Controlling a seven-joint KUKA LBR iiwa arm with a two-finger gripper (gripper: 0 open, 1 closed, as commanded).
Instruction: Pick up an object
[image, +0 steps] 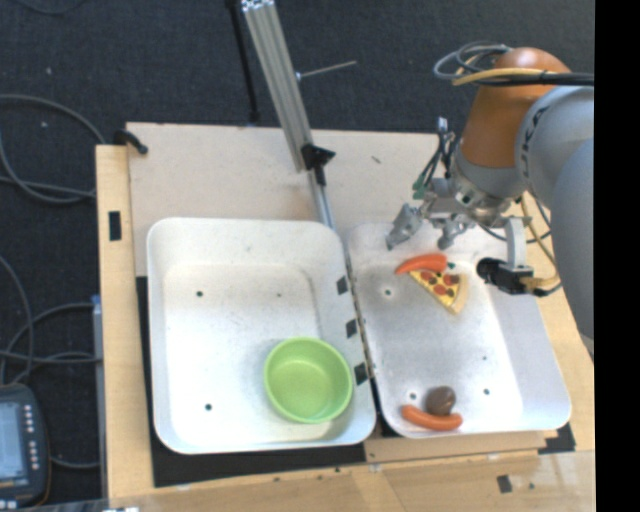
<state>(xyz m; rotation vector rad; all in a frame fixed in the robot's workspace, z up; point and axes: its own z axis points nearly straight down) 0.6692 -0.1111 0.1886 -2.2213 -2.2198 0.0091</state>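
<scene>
Since nothing sits between my fingers, I judge the pick not yet made; the whole lift is left to do.

Nearest candidate: pizza slice (443, 287), lying flat in the upper part of the right bin (520, 370), right of frame centre. A red-orange pepper-like piece (421, 264) touches its upper edge. Both lie just below my claw (428, 228).

Claw: spread open, two grey fingers (402, 226) splayed apart over the bin's upper rim, grasping nothing. Whether the tips touch the bin floor I cannot tell.

Further out, lower edge of the same bin: a dark brown lump (440, 400) resting against an orange sausage-shaped piece (432, 419).

Left bin (200, 300): a green bowl (307, 379) upright in its lower right corner, well apart from me.

Both bins sit side by side on the tabletop (220, 165).
</scene>
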